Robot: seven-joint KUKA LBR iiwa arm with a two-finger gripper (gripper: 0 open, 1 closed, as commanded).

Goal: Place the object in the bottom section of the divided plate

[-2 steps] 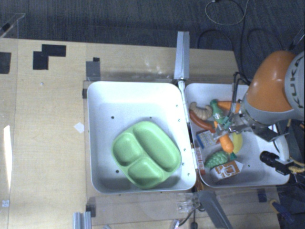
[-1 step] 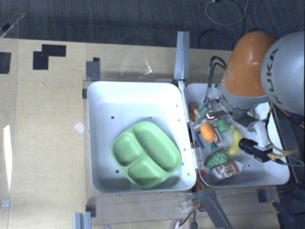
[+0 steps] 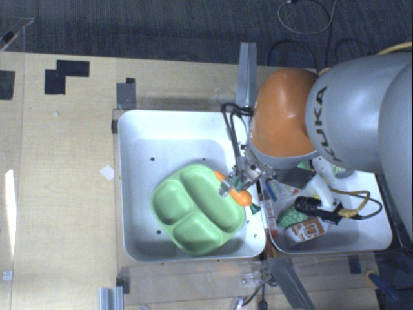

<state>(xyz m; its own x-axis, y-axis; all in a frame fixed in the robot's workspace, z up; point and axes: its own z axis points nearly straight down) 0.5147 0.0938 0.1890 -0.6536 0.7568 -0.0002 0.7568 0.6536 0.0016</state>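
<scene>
A green divided plate point(image 3: 193, 208) lies tilted in the left white bin point(image 3: 139, 173), with three sections. My gripper point(image 3: 233, 185) hangs over the plate's right rim, under the arm's orange band. A small orange object point(image 3: 241, 197), carrot-like with a bit of green, sits right at the fingertips, above the plate's right edge. Whether the fingers grip it is hidden by the wrist.
The right bin point(image 3: 374, 237) holds several items: a black-handled tool point(image 3: 316, 208), a white bottle point(image 3: 319, 186) and small printed packets point(image 3: 300, 228). The big grey arm point(image 3: 361, 115) covers most of that bin. A metal divider point(image 3: 264, 218) separates the bins.
</scene>
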